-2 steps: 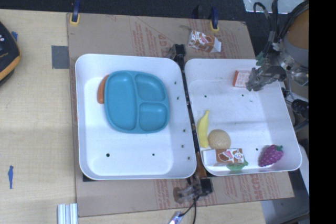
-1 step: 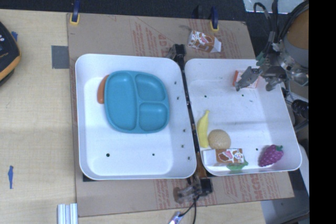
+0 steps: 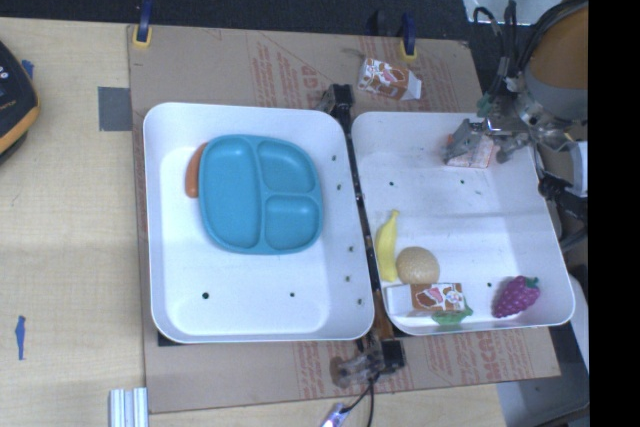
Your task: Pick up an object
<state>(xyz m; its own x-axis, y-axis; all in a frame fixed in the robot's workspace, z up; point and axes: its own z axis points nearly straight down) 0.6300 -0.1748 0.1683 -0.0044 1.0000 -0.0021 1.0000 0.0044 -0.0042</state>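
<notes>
The gripper (image 3: 480, 137) is hovering at the right bin's (image 3: 560, 245) far edge, jaw state indiscernible, apparently in the approach step; the banana (image 3: 387, 245), bread roll (image 3: 417, 265), carton (image 3: 437, 297) and grapes (image 3: 515, 296) are lying near the front edge, requiring repositioning over one.

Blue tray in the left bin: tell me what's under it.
An orange thing pokes out from under the blue tray's left edge, on the left bin floor. The tray covers the rest of it, so what it is cannot be told.
</notes>
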